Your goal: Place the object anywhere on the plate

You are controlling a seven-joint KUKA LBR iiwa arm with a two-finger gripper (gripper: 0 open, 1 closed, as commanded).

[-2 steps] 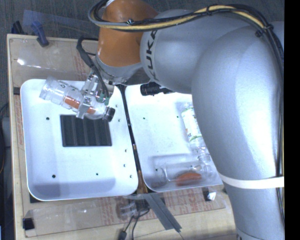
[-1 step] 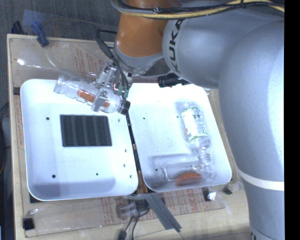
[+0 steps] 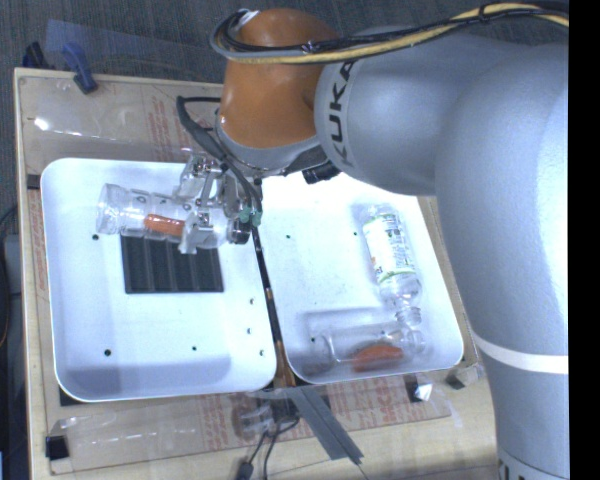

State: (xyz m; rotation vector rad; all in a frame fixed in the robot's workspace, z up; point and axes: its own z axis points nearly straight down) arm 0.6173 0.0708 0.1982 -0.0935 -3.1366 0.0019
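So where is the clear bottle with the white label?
The clear bottle lies on its side in the right bin, near its right wall, just above a clear tube with an orange piece inside.

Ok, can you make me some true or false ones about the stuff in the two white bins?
1. A clear plastic bottle lies in the right bin. True.
2. The black ridged plate is in the right bin. False: it lies in the left bin.
3. The gripper is over the left bin, near the plate's top edge. True.
4. A clear container with something orange inside sits by the gripper. True.
5. The right bin holds nothing orange. False: an orange thing lies inside a clear container near its front edge.
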